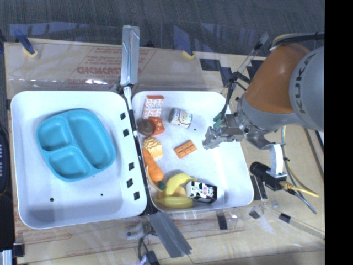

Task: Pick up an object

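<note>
Gripper [211, 141] over the right bin [234, 173], near its middle right; fingers too blurred to tell whether spread or closed, nothing visibly between them. Nearest below-left, just apart: orange wafer [185, 148], flat on the bin floor. Up-left: small can [180, 117] on its side, label unreadable. Farther left, along the bin's left wall: red-and-white box [154, 106], brown ball [145, 127], yellow block [153, 147], carrot [154, 168]. At the bottom edge: bananas [177, 192] touching a black-and-white carton [202, 191]. In the left bin [22, 192]: blue divided plate [76, 143]. On the board behind: faint red lettering, "CHEMCAST" partly legible.
</note>
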You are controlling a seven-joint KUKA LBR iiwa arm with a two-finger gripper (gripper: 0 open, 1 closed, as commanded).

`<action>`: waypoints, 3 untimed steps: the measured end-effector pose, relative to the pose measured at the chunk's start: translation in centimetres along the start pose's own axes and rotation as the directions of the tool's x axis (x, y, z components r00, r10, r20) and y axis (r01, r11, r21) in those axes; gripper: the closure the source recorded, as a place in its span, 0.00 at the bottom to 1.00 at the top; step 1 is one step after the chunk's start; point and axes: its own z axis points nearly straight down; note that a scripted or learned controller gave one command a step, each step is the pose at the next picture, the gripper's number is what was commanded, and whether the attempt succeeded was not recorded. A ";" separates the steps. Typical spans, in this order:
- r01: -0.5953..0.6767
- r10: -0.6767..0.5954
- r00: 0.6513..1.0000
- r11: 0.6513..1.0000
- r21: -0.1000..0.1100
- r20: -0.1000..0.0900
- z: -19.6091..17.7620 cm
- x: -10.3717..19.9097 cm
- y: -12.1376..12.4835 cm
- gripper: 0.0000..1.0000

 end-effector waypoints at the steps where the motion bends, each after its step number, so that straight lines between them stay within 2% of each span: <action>1: -0.247 0.247 0.969 0.969 0.001 0.000 11.0 2.2 -4.0 0.00; 2: 0.118 -0.118 0.993 0.993 -0.003 0.002 9.2 4.1 3.5 0.00; 3: 0.117 -0.117 0.993 0.993 -0.003 0.002 9.3 4.0 3.5 0.00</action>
